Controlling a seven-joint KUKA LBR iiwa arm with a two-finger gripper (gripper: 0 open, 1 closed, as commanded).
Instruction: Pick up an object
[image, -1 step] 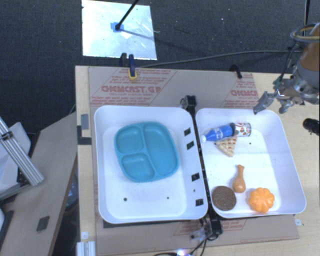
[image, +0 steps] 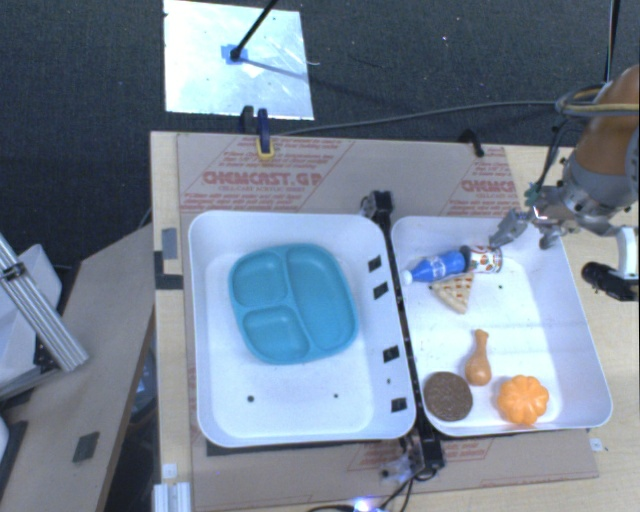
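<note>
The right bin (image: 580, 330) holds a blue bottle (image: 445, 266) lying on its side, with a tan wedge-shaped slice (image: 455, 292) just below it. Nearer the front lie an orange drumstick (image: 480, 358), a round brown patty (image: 448, 396) and an orange pumpkin (image: 523, 398). My gripper (image: 528, 232) hovers over the bin's far right corner, up and to the right of the bottle's capped end. It is open with nothing between its fingers (image: 506, 229).
The left bin (image: 215, 400) holds a blue divided plate (image: 293, 302). A row of black clips (image: 385, 290) runs along the seam between the bins. A cable (image: 420, 118) crosses the cardboard behind them. The arm's wrist (image: 605, 150) stands above the right bin's far corner.
</note>
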